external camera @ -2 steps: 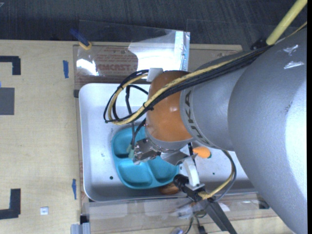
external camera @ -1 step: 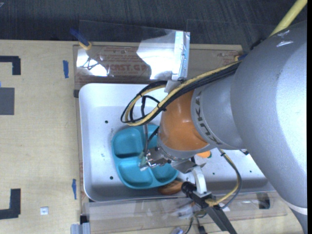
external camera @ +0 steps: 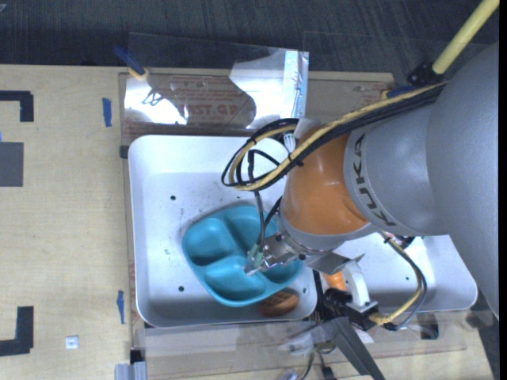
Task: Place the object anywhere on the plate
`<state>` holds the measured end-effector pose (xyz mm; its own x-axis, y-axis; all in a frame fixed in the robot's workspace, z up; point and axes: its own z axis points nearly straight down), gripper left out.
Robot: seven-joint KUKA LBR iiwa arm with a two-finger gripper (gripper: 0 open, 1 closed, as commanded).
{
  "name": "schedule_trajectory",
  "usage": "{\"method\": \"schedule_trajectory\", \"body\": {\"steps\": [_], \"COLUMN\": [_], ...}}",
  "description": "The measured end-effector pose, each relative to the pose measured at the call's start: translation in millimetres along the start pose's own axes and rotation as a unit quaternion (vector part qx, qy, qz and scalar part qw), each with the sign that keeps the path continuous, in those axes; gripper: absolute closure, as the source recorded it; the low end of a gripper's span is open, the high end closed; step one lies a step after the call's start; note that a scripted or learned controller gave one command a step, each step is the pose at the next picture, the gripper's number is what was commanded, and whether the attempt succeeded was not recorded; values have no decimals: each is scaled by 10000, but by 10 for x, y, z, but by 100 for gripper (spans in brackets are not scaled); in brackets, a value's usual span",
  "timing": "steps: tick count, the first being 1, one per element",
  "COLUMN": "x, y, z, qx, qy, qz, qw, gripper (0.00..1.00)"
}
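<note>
Blue plastic plate (external camera: 226,256), the kind with divided sections, sits toward the 5 o'clock side of the left bin (external camera: 150,212), and the arm (external camera: 396,165) is hanging right over its 3 o'clock edge. The gripper (external camera: 265,260) is down low over the plate's right compartment, but the wrist blocks so much that I honestly can't tell whether it's open, closed or carrying anything. The object (external camera: 279,301) looks to me like the small brown rounded lump just off the plate at about 5 o'clock, tucked against the bin's near wall. My guess is it's light and fairly firm, maybe a bit smooth, so pinching it across the short middle would be safest. It lies just beside and below the gripper, apart from it and not on the plate yet.
</note>
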<state>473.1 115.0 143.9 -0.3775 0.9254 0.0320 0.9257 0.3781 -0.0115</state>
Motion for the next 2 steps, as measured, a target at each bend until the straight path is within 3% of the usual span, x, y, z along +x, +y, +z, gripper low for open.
{"method": "schedule_trajectory", "body": {"steps": [1,2], "x": [-434,-1578], "y": [20,68], "z": [-186,-491], "qx": [-13,-35], "qy": [-149,-183], "qz": [-738,-1469], "qw": [9972,9890], "gripper": [100,100]}}
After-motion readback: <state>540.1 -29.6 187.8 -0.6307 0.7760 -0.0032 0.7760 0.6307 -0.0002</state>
